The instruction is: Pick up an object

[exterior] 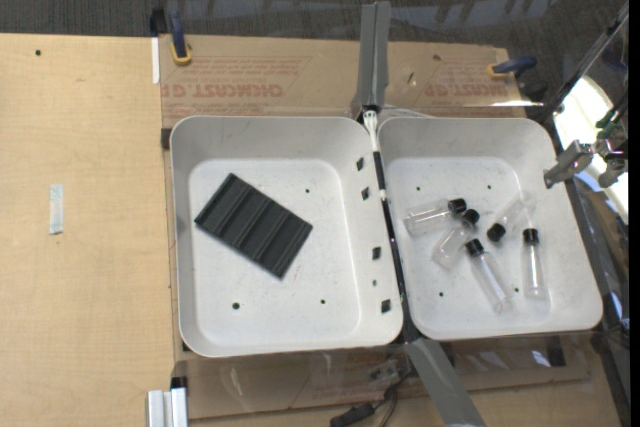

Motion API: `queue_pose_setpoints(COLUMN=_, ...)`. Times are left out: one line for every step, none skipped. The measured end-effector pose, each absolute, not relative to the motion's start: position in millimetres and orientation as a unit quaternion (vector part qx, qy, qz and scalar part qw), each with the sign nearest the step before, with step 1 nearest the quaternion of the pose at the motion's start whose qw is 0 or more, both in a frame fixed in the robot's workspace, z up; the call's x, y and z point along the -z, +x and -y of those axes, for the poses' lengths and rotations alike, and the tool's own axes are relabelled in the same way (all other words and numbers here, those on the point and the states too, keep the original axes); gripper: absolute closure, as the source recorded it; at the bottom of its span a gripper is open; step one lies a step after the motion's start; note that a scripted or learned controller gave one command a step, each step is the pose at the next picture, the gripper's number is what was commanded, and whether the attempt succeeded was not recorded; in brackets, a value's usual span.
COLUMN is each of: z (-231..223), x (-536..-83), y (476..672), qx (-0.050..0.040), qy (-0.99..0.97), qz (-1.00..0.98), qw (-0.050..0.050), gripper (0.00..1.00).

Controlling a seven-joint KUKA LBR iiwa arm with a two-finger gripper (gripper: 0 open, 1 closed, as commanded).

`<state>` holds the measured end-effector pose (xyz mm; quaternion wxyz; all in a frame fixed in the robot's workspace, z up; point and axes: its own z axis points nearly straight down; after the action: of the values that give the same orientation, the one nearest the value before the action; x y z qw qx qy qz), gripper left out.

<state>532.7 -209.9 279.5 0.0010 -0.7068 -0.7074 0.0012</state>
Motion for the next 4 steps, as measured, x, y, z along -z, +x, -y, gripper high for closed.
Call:
queue_pose_setpoints(z=220.6, x=-138.4, y=577.1, qx=-0.0008, qy=-0.749, qz=0.663, qw=0.002, gripper=0.0)
queue_pose_setpoints(z=203.8, x=-90.5, y=531.0, qx=-0.0007, qy=-0.754, qz=0.657, qw=0.002, gripper=0.0)
queue_pose_setpoints(z=204.8, x=-99.0, y=530.5, qx=-0.0014, qy=-0.755, qz=0.656, qw=0.002, gripper=1.0)
queue_pose_setpoints(z=109.7, x=-193.2, y=477.2, qx=-0.0015, qy=-0.8, qz=0.6, qw=0.001, gripper=1.0)
